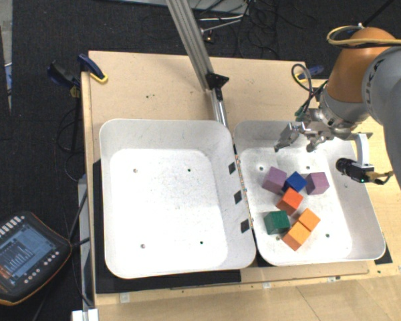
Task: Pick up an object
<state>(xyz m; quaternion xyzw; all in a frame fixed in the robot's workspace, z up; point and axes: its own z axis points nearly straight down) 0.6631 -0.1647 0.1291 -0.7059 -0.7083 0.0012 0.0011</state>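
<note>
Several small blocks lie clustered in the right bin (361, 243): a purple block (275, 178), a blue block (295, 181), a second purple block (317, 182), an orange-red block (292, 199), a green block (277, 222) and two orange blocks (308, 219) (295, 235). My gripper (295, 142) hangs over the far part of the right bin, above and behind the cluster. Its fingers are spread apart with nothing between them.
The left bin (113, 146) sits beside the right one on the wooden bench. A metal pole (194, 39) slants down to the gap between the bins. A teach pendant (20, 256) lies at the lower left, off the bench.
</note>
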